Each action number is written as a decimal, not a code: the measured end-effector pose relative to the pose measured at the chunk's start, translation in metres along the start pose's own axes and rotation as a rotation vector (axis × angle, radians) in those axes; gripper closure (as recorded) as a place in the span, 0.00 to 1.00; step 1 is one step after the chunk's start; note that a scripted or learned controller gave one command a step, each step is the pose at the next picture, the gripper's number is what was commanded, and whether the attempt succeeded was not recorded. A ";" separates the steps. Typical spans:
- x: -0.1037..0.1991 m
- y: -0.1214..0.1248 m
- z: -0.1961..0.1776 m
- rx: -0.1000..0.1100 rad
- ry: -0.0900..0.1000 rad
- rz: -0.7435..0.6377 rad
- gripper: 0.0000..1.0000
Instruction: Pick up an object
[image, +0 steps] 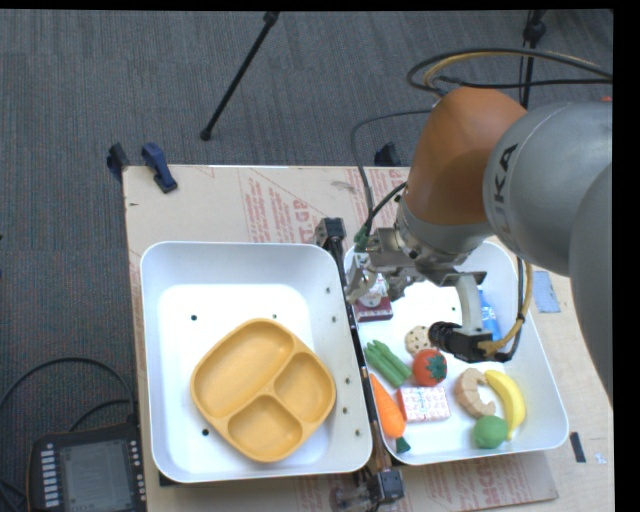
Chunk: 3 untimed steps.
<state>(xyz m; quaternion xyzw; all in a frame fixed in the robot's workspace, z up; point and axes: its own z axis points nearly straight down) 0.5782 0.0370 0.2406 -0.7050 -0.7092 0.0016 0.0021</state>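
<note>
The surface is a brown printed board. Two shallow white bins lie directly on it, side by side: the left bin covers its left and middle, the right bin reaches its right edge.

robot lab bench
grey carpet, tripod legs, cardboard-topped bench, teach pendant on the floor.

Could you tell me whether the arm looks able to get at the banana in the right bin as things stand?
Probably yes: the banana lies uncovered near the right bin's outer wall, with the gripper over the same bin.
</note>
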 end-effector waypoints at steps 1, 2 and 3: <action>0.000 0.001 -0.008 0.004 0.000 -0.005 1.00; 0.000 0.001 -0.016 0.009 0.000 -0.009 1.00; 0.011 0.010 0.025 0.002 -0.001 0.002 1.00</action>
